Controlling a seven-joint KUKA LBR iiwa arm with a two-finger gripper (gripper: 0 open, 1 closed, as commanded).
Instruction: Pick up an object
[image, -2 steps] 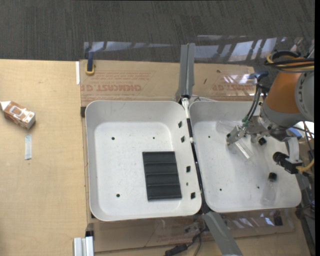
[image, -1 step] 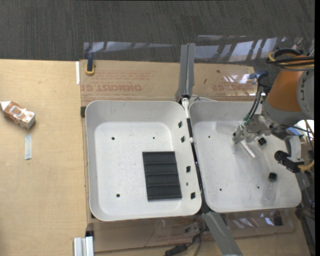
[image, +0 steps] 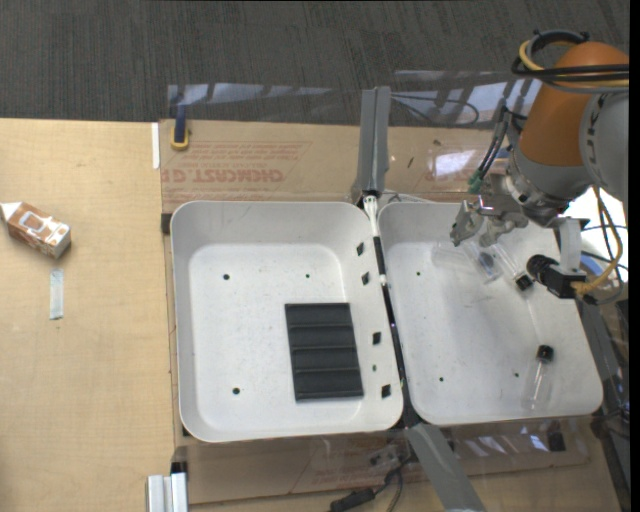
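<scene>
A black ribbed rectangular block (image: 323, 350) lies flat in the left bin (image: 200, 300), a little right of its middle. In the right bin (image: 450, 390), a small clear object (image: 487, 263) rests near the far side. A clear tube with a black cap (image: 541, 368) lies near the right wall. A small black piece (image: 524, 283) sits between them. My gripper (image: 479, 230) hangs over the far part of the right bin, just above and behind the clear object, with the orange band (image: 565, 110) of the arm above it.
A grey divider bar (image: 373, 150) runs between the bins at the back. A small printed box (image: 38, 230) and a pale strip (image: 56, 296) lie on the wooden bench at far left. Cables (image: 575, 285) hang by the right bin's right wall.
</scene>
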